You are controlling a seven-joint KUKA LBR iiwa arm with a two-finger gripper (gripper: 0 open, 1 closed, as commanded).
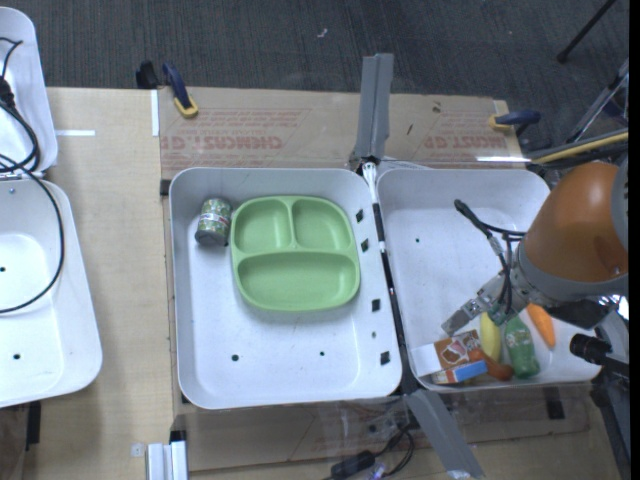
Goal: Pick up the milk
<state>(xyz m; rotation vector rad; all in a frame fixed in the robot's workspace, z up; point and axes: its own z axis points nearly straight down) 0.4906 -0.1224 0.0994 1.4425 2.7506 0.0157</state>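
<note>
While the pincer (pixel 478 313) hovers low in the lower right bin (pixel 430 228), its opening and hold cannot be told | milk carton (pixel 460 358) lies lower right, touching banana (pixel 491 336) and green bottle (pixel 519 348) | risk: crowded neighbours get grabbed instead.

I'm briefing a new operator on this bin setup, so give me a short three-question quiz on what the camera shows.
1. True or false: the green divided plate lies in the right bin.
2. Which lies beside the plate in the left bin? A) a small can B) a carrot C) a bottle
3. Fill in: the milk carton lies near the ___ edge of the right bin, by the yellow, green and orange items.

Key: 1 false; 2 A, the small can; 3 front (the near edge in the picture).
</note>
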